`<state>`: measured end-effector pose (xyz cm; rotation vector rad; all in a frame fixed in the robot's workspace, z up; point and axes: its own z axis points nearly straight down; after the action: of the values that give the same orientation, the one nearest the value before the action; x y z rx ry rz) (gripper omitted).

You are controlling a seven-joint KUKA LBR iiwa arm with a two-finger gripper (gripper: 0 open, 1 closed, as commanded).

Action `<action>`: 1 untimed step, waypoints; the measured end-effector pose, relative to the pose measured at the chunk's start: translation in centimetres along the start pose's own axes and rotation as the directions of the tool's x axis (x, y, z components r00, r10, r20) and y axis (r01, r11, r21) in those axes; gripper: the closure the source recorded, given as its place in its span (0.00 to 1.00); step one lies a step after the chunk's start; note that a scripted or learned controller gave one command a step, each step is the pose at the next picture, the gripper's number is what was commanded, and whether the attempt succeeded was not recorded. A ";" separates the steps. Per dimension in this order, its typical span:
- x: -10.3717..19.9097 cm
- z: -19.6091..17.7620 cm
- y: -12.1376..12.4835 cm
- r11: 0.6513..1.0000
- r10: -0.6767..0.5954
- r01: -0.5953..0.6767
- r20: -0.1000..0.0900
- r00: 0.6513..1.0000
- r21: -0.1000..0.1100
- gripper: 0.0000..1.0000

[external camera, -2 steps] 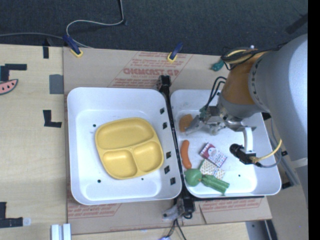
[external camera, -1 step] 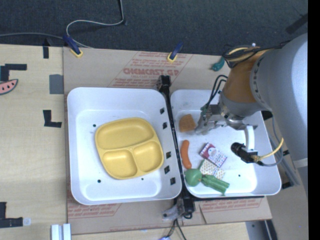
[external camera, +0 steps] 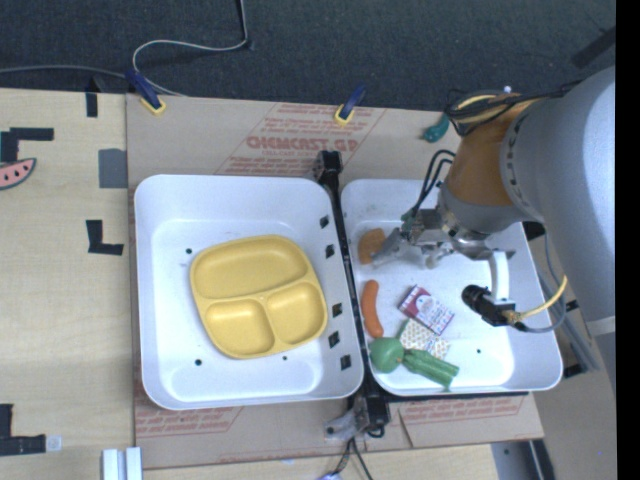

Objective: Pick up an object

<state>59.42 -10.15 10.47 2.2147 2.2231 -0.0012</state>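
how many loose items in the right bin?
5, maybe more under the arm. Brown piece at upper left beside the gripper, orange sausage along the left wall, red-white packet mid-bin, patterned packet below it, green toy at front.

In the upper middle of the frame, a cardboard sheet (external camera: pixel 300 143) lies under the two bins, and red printed letters stand on it. The big line seems to read "CHEMCAST GP", but the letters are slanted and not sharp, so I am not sure of it. Smaller red lines below it are too small to read. A small red and white packet (external camera: pixel 428 310) in the right bin has print that cannot be read.
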 end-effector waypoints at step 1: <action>0.7 1.9 0.5 1.000 0.004 -0.004 -0.001 1.000 0.002 0.00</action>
<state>59.92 -9.47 8.58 2.2202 2.2205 -0.0026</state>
